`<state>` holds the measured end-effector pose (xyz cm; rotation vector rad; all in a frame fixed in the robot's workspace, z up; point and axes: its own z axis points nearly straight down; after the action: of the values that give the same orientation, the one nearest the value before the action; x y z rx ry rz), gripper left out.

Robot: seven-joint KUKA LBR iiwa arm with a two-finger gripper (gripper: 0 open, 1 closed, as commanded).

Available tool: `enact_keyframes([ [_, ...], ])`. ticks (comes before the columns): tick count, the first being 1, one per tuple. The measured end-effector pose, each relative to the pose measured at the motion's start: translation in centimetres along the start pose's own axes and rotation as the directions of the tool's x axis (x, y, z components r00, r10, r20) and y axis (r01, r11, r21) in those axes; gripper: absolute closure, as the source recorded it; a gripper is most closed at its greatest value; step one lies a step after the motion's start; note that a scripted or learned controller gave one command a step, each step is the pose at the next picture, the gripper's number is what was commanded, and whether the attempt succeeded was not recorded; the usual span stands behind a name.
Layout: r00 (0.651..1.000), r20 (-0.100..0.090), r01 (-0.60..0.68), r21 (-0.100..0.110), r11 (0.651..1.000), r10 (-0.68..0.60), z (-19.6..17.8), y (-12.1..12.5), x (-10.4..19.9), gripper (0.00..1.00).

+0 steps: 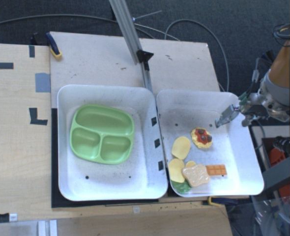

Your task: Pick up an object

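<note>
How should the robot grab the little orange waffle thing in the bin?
The orange waffle piece lies flat, long side running left to right, in the right bin. Probably best to come straight down from above and pinch across its short width, near its right half. Its left end touches the toast slice, so that end leaves no room for a finger. The gripper sits up near the bin's rim.

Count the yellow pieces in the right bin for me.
3 visible. One oval sits mid-bin, left of the pizza piece; a second lies just below it by the left wall; a small third peeks out above the toast, which may hide more.
</note>
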<state>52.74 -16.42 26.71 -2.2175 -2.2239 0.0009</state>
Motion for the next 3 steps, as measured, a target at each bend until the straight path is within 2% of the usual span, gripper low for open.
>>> enact_keyframes([
  [1,1.0,0.0,0.0,0.0,1.0,0.0,0.0,0.0,0.0,0.0],
  [3,1.0,-0.002,-0.001,0.008,1.0,0.001,12.4,0.3,0.8,0.0],
])
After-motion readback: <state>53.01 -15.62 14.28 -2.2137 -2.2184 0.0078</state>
